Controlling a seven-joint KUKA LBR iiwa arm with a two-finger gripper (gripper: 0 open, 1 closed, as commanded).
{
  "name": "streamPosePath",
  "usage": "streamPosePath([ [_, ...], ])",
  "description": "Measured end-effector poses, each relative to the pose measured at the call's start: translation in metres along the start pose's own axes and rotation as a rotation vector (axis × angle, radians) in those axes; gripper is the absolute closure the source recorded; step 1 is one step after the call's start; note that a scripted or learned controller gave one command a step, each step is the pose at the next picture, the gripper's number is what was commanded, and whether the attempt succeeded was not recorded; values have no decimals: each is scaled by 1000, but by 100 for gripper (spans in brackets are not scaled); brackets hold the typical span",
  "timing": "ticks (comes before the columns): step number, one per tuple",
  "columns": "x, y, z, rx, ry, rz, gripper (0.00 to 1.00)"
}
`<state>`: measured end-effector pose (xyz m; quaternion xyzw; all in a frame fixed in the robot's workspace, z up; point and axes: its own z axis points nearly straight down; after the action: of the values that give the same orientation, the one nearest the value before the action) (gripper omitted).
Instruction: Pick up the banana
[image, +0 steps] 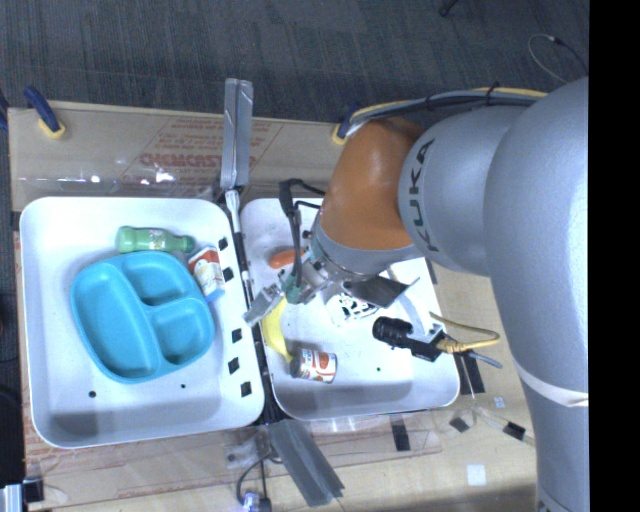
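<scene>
The banana (276, 339) is a yellow, curved piece lying in the right bin (440, 385), tight against that bin's left wall. My gripper (270, 300) hangs low over the same spot, just above and touching distance from the banana's upper end. The wrist and orange band cover the bin's middle and back. Nothing can be seen held in the gripper.
A small red and white can (316, 365) lies just right of the banana. An orange item (283, 258) sits behind the gripper. The left bin (45, 400) holds a blue divided tray (140, 315), a green bottle (150, 240) and a small red-labelled container (208, 272).
</scene>
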<state>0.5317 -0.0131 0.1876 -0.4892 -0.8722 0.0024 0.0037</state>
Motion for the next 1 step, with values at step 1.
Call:
streamPosePath([
  [1, 62, -15, 0, 2, 0, 55, 0],
])
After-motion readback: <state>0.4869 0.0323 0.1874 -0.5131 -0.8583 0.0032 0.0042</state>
